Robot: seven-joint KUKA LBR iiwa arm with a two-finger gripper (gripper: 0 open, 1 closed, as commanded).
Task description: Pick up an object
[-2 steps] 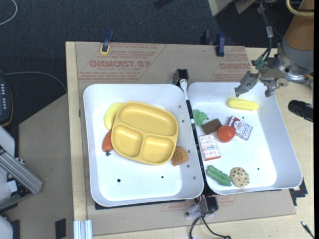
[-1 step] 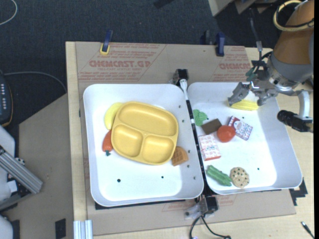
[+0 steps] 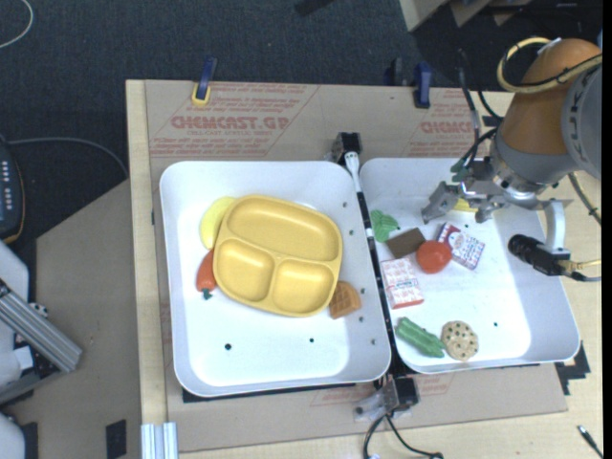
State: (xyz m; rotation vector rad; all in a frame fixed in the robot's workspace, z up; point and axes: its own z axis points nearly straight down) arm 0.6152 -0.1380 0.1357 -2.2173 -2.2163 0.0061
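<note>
Cardboard-topped counter (image 3: 287, 113), two white bins: the hand (image 3: 462, 199) hovers spread and empty over the right bin (image 3: 545, 323), near the round red toy tomato (image 3: 433, 256) crowded by small cartons, likely to snag neighbours.

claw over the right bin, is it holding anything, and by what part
Nothing is visibly held. The claw hangs above the right bin, just up from the red-and-white packet and the tomato, with no object between its fingers.
</note>
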